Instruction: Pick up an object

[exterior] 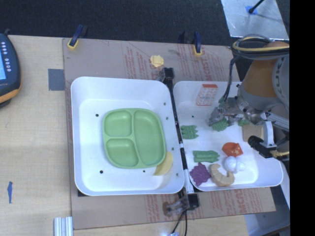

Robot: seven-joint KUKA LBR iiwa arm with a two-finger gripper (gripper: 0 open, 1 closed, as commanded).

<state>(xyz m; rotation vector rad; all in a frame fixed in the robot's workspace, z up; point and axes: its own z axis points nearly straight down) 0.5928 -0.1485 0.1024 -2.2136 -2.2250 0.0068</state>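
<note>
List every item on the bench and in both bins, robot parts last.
left bin: 1, white, left half of bench
divided plate: 1, light green, in left bin
banana slice: 1, yellow, beside plate's lower right edge
right bin: 1, white
card: 1, white and red, right bin, top
leafy pieces: 3, green, right bin
grapes: 1, purple, right bin's front
tomato: 1, red
clamps: 2, blue and yellow, board's top edge
arm: 1, grey and orange, over right bin
end effector: 1, grey, at a green piece

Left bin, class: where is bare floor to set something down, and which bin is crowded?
In the left bin, bare floor borders the green plate on its far and left sides. The yellow piece fills the near right corner. The right bin is crowded, toys clustered near the pincer.
</note>
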